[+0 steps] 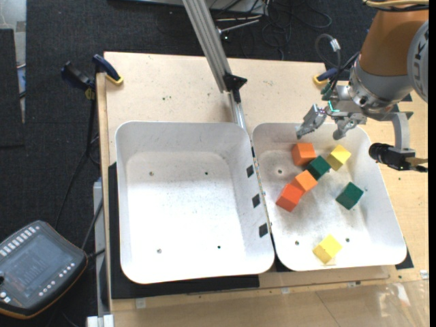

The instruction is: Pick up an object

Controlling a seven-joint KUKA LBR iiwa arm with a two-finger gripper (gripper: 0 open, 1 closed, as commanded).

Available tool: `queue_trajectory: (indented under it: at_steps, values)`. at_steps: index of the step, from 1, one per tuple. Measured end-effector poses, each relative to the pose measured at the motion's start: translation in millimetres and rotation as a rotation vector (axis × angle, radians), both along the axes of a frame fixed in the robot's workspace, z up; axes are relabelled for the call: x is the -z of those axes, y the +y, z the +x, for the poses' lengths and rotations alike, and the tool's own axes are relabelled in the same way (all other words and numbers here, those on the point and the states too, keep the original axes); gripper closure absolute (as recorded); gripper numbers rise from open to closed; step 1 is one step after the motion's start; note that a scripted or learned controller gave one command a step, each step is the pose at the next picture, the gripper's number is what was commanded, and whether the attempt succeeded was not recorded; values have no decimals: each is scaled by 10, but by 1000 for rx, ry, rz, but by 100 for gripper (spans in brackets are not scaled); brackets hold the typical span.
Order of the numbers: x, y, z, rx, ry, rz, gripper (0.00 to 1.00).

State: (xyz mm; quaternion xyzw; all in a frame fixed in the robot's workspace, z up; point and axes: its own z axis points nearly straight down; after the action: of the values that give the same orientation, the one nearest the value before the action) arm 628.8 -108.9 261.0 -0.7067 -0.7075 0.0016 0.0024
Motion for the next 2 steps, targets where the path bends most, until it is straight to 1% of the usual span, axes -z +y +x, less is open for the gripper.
queue_trajectory:
  at_steps: [1, 2]
  values:
    - [-23, -1, 3, 0, -3, -1, 0]
    - [448, 8, -84, 2, 1, -1, 0]
